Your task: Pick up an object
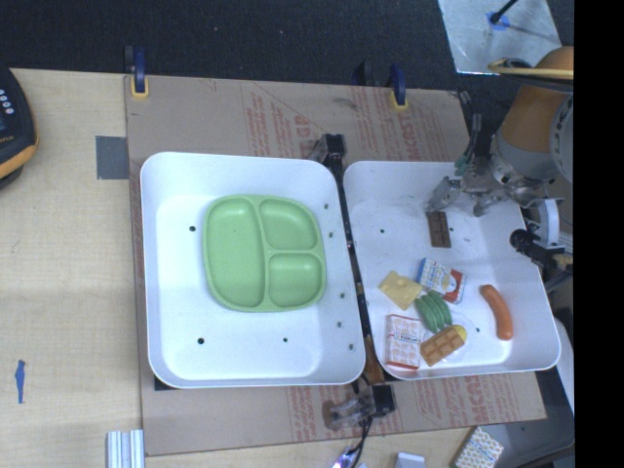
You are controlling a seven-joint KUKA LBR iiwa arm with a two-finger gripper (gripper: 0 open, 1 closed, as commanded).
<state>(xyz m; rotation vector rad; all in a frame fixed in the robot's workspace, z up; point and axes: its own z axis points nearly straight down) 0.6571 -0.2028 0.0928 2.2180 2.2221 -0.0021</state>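
Note:
My gripper [458, 201] hangs low over the far part of the right bin [390, 188], its two fingers spread open with nothing between them. A small brown bar [440, 228] lies on the bin floor just in front of the left finger, apart from it. Nearer the front lie a yellow wedge [399, 289], a small blue and red carton [441, 278], a green vegetable [433, 311], an orange sausage [496, 311], a tan waffle piece [443, 343] and a red and white packet [403, 340].
The left bin [175, 193] holds a green divided plate [263, 252]. The arm's grey body with its orange band [536, 115] rises at the right, beyond the right bin's far corner. Blue clamps [138, 71] pin the cardboard sheet at the back.

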